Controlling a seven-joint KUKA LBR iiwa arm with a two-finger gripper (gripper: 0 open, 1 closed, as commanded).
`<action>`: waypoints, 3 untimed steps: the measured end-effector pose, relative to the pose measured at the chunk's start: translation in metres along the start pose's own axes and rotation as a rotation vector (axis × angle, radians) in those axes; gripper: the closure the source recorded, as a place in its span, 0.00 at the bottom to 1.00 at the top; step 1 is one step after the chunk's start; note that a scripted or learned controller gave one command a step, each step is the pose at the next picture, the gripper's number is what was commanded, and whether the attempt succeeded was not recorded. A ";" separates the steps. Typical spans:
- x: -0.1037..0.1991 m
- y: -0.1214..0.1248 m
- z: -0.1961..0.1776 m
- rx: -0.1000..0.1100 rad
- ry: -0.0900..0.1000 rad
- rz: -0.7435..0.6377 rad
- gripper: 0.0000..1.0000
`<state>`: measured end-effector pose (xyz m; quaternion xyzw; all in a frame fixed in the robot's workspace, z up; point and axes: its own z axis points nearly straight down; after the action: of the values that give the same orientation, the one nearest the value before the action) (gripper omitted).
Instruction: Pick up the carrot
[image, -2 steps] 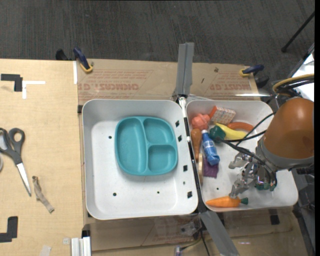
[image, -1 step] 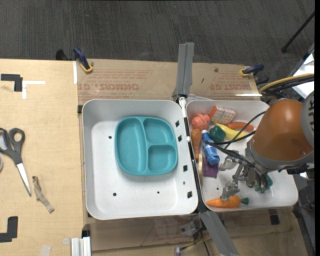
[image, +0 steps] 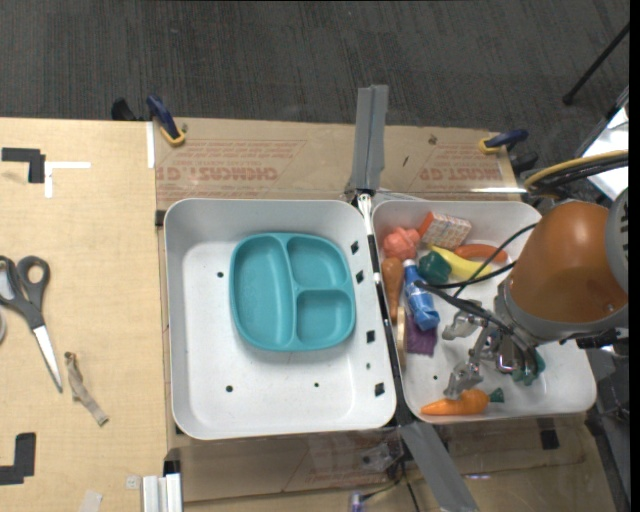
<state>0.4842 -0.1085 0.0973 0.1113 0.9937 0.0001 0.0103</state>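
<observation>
The carrot is orange with a small green tip and lies flat near the front edge of the right bin. My gripper hangs directly over it, its metal tip just above the carrot's right half, and I cannot tell whether they touch. The grey arm with its orange band comes in from the right and hides the bin's right side.
A teal divided plate lies in the left bin. At the back of the right bin are a pink toy, a blue bottle, a purple piece, a green and yellow toy and a small box. Scissors lie on the bench at the far left.
</observation>
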 end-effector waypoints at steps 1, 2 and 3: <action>0.002 0.007 0.001 0.003 0.000 0.031 0.00; 0.003 0.009 0.001 0.003 0.001 0.019 0.00; 0.003 0.011 0.001 0.004 0.000 0.017 0.00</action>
<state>0.4834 -0.0974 0.0962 0.1196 0.9928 -0.0016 0.0100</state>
